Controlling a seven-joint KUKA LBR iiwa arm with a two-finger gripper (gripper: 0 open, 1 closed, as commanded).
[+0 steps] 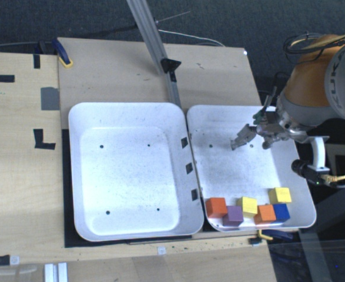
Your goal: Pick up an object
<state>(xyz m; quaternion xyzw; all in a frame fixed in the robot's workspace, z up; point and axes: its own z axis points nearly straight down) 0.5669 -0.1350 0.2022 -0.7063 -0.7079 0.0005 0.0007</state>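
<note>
The grey two-finger gripper [251, 138] hung over the upper part of the right-hand shallow white plastic bin [219, 122] — its fingers spread apart, nothing between them. The small blocks lay well apart from it along that bin's near edge: an orange cube [215, 207], a purple cube [234, 215], a yellow cube [249, 205], a second orange cube [265, 214], a blue cube [281, 212] and another yellow cube [280, 194].

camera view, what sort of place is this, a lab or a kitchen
Most likely a robotics lab bench: two shallow white bins sit side by side on a taped plywood top, small coloured blocks lie in the right one, and the arm's pincer hangs above it.
</note>
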